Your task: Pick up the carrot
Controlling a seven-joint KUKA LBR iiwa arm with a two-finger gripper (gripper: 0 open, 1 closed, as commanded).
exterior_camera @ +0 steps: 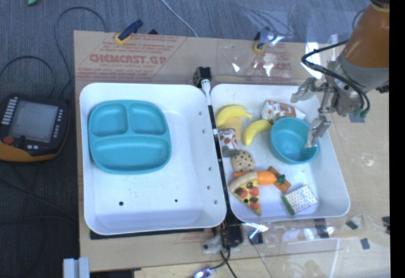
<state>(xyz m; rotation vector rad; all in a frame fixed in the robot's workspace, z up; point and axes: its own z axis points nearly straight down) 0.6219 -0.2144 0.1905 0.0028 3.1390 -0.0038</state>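
Carrot (271,176) lies roughly left-right, green top pointing right. Gripper (316,120) hangs over blue bowl (290,140) rim, fingers spread, holding nothing.

Brown board bench (126,61) with red lettering carries two shallow white bins side by side: left bin (152,207), right bin (329,197). Yellow-blue clamps at far edge: one (128,30), another (264,39). Clear plastic film (272,58) on far right part.
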